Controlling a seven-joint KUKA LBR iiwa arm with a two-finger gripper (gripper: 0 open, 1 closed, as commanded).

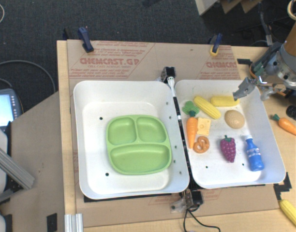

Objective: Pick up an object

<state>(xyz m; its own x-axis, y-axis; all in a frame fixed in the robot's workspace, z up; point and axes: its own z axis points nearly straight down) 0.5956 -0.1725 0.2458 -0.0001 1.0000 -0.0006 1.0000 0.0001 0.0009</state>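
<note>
The right bin holds several toy foods: a corn cob, a yellow banana, a tan potato, a carrot, a cheese wedge, a pretzel, purple grapes and a blue bottle. My gripper hangs over the bin's far right corner, just right of the banana and above the potato. Its fingers are spread open with nothing between them.
The left bin holds a green divided plate. Outside the right bin, a second carrot and a corn cob lie on the bench. Clamps sit at the board's back edge.
</note>
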